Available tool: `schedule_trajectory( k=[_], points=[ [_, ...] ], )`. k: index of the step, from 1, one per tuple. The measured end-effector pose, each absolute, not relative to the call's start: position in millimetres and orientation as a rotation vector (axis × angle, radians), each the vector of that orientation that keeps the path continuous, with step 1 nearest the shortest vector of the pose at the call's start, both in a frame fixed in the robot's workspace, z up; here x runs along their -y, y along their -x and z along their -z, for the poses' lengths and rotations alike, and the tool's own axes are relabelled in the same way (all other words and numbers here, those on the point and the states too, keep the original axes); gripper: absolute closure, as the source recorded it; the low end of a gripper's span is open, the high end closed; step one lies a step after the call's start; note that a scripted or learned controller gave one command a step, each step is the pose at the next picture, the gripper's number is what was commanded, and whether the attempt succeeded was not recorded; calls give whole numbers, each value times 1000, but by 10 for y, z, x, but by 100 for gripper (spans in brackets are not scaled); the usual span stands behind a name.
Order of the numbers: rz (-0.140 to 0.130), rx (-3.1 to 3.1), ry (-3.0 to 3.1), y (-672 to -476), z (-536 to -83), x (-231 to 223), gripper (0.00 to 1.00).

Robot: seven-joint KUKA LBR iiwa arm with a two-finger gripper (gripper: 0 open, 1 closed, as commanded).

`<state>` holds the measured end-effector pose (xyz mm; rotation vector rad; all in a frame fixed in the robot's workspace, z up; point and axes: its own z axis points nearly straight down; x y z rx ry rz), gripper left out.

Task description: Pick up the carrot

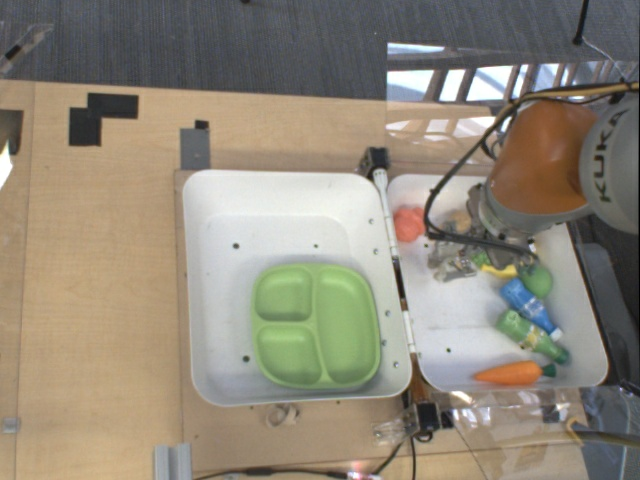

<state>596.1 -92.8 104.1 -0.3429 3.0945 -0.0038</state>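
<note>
The carrot (510, 373) is orange with a green top and lies flat along the front edge of the right bin (450, 338). My gripper (455, 265) hangs low over the middle of that bin, well behind the carrot and to its left, apart from it. The grey arm with its orange band (540, 158) reaches in from the right and hides the bin's back right part. Nothing shows in the gripper.
Near the carrot lie a green bottle (530, 332) and a blue bottle (527, 305). A green round piece (539, 280) and a yellow piece (497, 264) sit under the wrist. A pink-red object (408, 224) is at the bin's back left. A green divided plate (315, 324) sits in the left bin (230, 218).
</note>
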Motion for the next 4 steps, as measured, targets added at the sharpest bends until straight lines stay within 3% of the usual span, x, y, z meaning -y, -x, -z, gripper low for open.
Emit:
schedule_trajectory(
  k=[1, 3, 4],
  points=[
    [4, -3096, 344, -5957, -1034, 928, 0],
    [-1, -3096, -435, -5985, -895, 853, 0],
    [-5, -3012, -859, -6371, -882, 839, 0]
  ],
)
